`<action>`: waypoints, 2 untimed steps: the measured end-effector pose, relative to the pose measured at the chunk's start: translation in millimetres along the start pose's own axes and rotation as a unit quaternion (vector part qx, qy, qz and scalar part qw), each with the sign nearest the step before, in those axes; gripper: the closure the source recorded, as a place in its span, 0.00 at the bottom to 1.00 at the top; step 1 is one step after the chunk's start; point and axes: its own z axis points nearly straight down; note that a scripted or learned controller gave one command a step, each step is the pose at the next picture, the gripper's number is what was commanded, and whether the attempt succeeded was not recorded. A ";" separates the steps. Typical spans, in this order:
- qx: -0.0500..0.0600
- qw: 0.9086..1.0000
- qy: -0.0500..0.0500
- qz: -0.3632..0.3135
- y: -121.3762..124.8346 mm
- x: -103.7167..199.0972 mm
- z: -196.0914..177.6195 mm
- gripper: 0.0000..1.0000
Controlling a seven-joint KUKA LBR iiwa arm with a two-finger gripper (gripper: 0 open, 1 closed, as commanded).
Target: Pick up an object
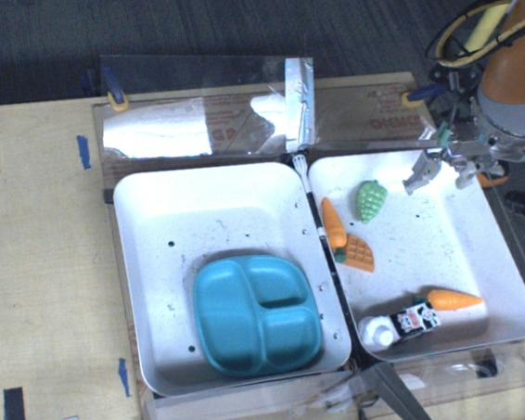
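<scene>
The right bin holds several toys. A green bumpy toy lies near its far left. An orange carrot rests along the left wall, touching a waffle-like orange piece. A second carrot and a small white bottle with a black label lie at the near side. My gripper hovers over the far right part of this bin, to the right of the green toy. It is open, and nothing sits between its fingers.
The left bin contains a blue divided plate at its near side. A clear plastic sheet and a metal bracket stand behind the bins. Yellow and black cables loop above the arm at the upper right.
</scene>
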 end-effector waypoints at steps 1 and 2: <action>-0.002 1.000 0.000 -0.030 50.7 68.5 -6.7 0.00; -0.001 0.994 -0.001 -0.110 54.4 50.5 115.7 0.00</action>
